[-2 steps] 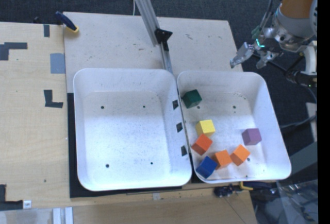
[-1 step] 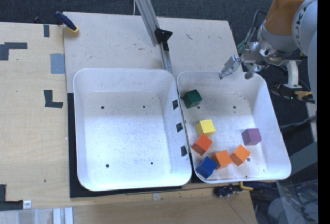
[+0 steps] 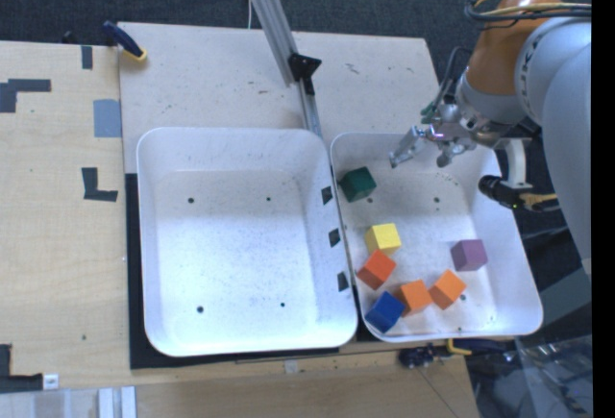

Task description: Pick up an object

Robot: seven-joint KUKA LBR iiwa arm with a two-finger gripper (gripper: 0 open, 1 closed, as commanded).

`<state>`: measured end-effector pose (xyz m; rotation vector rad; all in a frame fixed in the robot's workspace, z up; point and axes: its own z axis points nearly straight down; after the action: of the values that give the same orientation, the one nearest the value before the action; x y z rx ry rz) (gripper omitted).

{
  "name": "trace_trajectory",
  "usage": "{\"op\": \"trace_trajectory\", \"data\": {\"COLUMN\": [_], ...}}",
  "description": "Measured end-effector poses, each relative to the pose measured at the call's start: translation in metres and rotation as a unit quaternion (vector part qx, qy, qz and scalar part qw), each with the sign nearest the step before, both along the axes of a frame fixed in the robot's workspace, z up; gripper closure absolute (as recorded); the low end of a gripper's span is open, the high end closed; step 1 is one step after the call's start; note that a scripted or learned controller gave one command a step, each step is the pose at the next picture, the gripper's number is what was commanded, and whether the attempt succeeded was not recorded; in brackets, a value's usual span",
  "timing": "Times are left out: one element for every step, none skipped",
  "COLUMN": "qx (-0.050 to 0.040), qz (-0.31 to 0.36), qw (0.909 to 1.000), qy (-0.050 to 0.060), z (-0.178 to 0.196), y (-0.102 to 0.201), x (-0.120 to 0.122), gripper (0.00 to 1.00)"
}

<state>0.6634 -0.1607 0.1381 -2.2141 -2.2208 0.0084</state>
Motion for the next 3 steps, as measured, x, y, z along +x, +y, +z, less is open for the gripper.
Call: {"op": "trace_trajectory", "data": {"qx": [-0.0002, -0.0006, -0.0005], "qz": [0.000, 0.001, -0.001], "qw": [1.0000, 1.0000, 1.0000], "qy": [0.000, -0.003, -0.006], "z": [-0.050, -0.036, 0.007], "y": [0.001, 0.002, 0.001], "x": [-0.002, 0.000, -0.001], "gripper": [0.00, 1.00, 1.00]}}
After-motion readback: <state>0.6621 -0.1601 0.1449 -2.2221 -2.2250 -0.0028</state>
